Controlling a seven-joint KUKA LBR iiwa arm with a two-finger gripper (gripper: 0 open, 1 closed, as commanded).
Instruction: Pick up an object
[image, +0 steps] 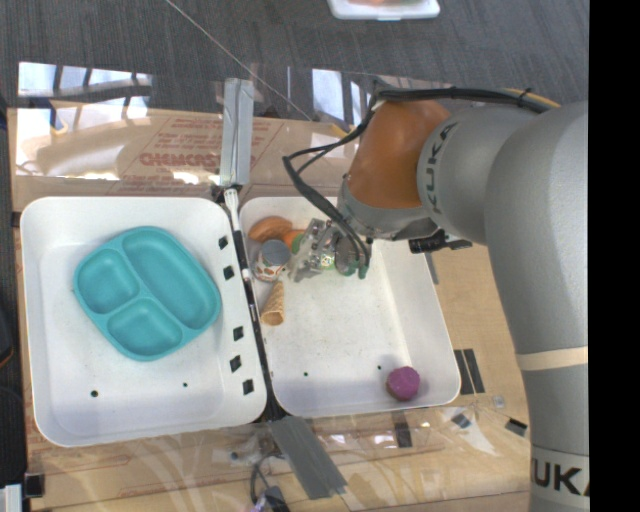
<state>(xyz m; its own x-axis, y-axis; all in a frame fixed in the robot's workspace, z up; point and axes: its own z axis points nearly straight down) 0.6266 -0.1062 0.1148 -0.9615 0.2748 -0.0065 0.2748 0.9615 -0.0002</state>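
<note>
Purple ball (403, 382) sits lower right of the right bin (340, 385), well apart from the gripper (330, 255). Further up, waffle cone (273, 302), small can (270, 259) and orange item (270, 229) cluster by the divider, likely the target since the gripper hangs beside them. Teal divided plate (146, 290) left. Finger state: can't tell.

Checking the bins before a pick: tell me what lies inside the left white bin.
Left white bin holds one teal three-compartment plastic plate, lying flat; whatever is beneath it is covered.
</note>
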